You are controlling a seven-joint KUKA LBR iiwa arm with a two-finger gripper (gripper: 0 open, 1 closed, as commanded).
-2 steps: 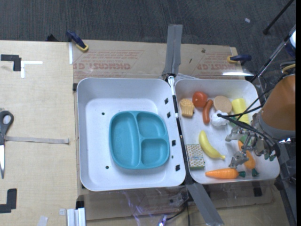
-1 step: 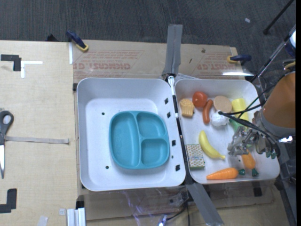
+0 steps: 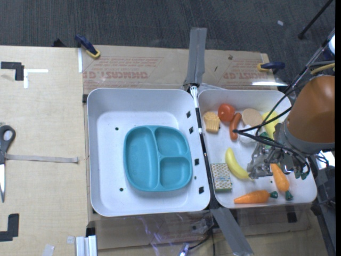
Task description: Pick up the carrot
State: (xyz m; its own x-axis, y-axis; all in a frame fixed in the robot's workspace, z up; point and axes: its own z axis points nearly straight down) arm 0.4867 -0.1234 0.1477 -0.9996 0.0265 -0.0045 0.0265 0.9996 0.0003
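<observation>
Two orange carrots with green tops lie in the right bin (image 3: 298,199). One carrot (image 3: 252,198) rests along the front wall, pointing left. The other carrot (image 3: 279,178) lies tilted just behind it, near the right side. My gripper (image 3: 260,166) hangs over the bin floor between the banana (image 3: 236,164) and the tilted carrot, a little left of that carrot and behind the front one. Nothing shows in its grasp. The wrist and cables hide the bin floor behind the gripper.
The right bin also holds a tomato (image 3: 226,111), a corn piece (image 3: 212,122), a small orange-red pepper (image 3: 234,127), a beige round item (image 3: 250,116) and a speckled sponge block (image 3: 221,176). A teal divided plate (image 3: 157,158) sits in the left bin (image 3: 101,143).
</observation>
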